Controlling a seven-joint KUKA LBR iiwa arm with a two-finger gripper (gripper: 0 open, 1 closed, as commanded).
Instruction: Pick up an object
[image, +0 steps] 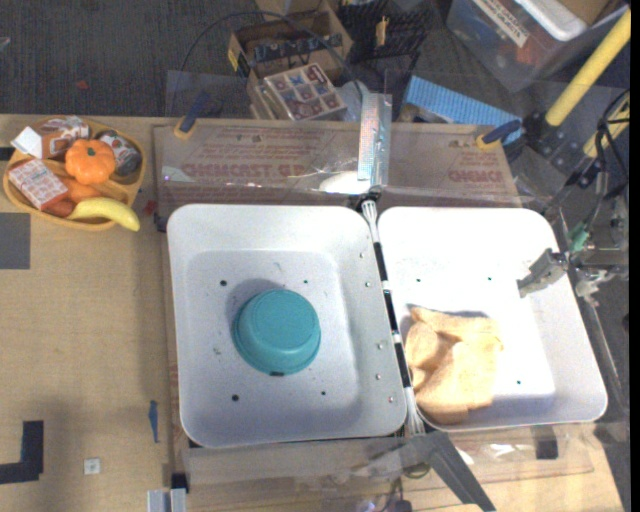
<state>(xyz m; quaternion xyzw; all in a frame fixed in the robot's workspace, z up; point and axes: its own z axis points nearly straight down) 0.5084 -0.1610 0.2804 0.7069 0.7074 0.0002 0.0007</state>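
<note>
A teal bowl (277, 331) lies upside down in the middle of the left bin (200, 250). A pale yellow, crumpled cloth-like object (455, 363) rests in the near left corner of the right bin (480, 240), against the divider. My gripper (545, 270) hangs over the right edge of the right bin, up and to the right of the yellow object and well apart from it. I see nothing held in it.
A shallow basket (20, 190) with a banana (105, 210), a small pumpkin (90, 161) and packets sits on the bench at far left. Cardboard and clear plastic sheeting (270, 165) run behind both bins. A yellow pole (596, 60) slants at the top right.
</note>
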